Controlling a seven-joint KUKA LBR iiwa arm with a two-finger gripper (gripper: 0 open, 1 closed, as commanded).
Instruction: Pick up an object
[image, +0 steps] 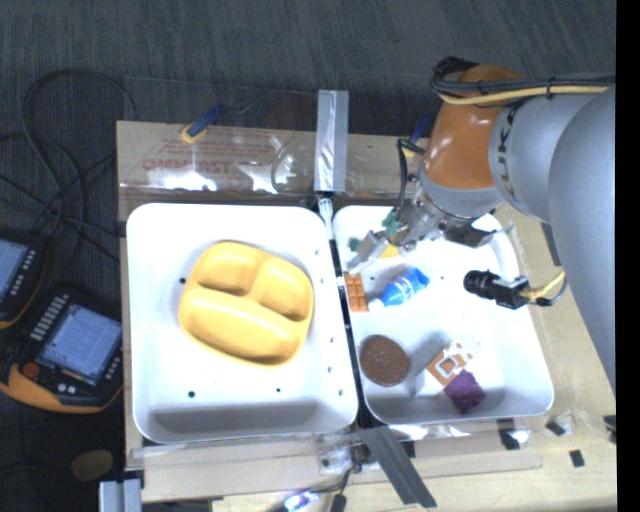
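Two shallow white bins sit side by side on a wooden bench, seen from above at a slant. A large yellow, bun-shaped soft object (246, 300) takes up most of the left bin (150, 400). Several smaller items lie scattered in the right bin (535, 385): a blue bottle-like piece (402, 288) near the middle, a small orange block (355, 292) against the bin's left wall, a brown round disc (384, 359) toward the near side, and a purple piece (465, 390) touching a small orange-and-white box (448, 362) near the near right corner.

The grey arm with its orange band (470, 150) reaches in from the right, its wrist over the far part of the right bin. The gripper (385, 238) hangs low above the bin's far left corner, just beyond the blue piece and the orange block. Something small and greenish shows at the tool's tip, but the view is too cluttered there to tell whether the tool is open, closed, or gripping anything. A black cylindrical part (492, 285) juts from the wrist over the bin's right side.

Clear plastic sheeting (230, 160) and a strip of silver tape (331, 140) lie on the bench beyond the bins, and a handheld control pendant (65, 345) rests on the dark floor at left.
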